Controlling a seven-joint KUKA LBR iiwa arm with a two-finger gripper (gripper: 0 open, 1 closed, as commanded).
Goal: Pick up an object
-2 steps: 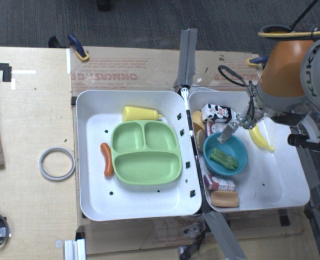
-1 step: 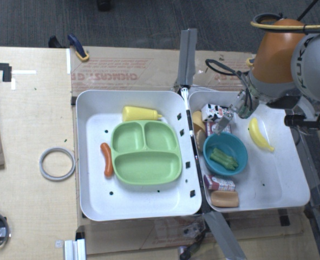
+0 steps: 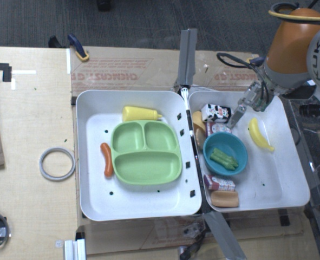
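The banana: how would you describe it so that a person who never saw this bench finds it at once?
Look at the right-hand shallow white bin, the one the grey and orange arm reaches over. The small yellow curved banana lies on the bin's bare floor, to the right of the round blue bowl holding green beans. It is the only yellow curved thing there, lying apart from the items crowded along the left wall.

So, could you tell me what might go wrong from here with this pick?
1. The gripper hangs over a crowded corner of the right bin: the black-and-white carton, a red-and-white packet and the blue bowl lie close together, so it may nudge or catch two things.
2. The banana lies apart, near the gripper; a descent between them could close on nothing.
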